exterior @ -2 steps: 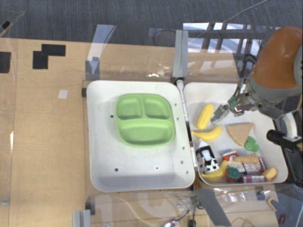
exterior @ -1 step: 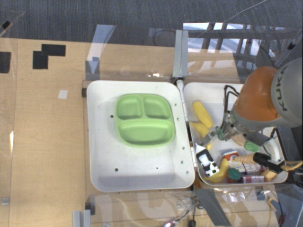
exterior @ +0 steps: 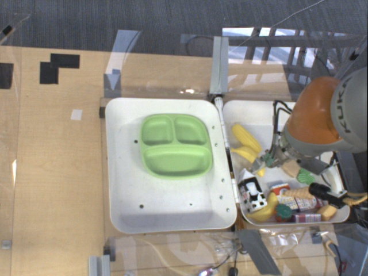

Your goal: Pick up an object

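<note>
The lower yellow plastic banana lies in the right shallow white bin, near that bin's left wall and about halfway down it. A second yellow banana of the same kind lies just beyond it, towards the far side, and the two are close together and roughly parallel. The gripper is low in this bin, at the right end of the lower banana. It looks to be touching the banana or just beside it, but the view is too small to say which. Nor can I tell whether the gripper is open or closed, or whether anything is caught in it. The grey arm with its orange band reaches in from the right, over the right half of the bin.

Along the near wall of the same bin is a crowded heap. It includes a small black and white box, a yellow rounded piece, a green round thing and a red and white packet.

The left shallow white bin holds a light green plastic plate with three compartments. The plate lies flat near the middle, well apart from the gripper. Both bins sit side by side on the pale wooden bench.
</note>
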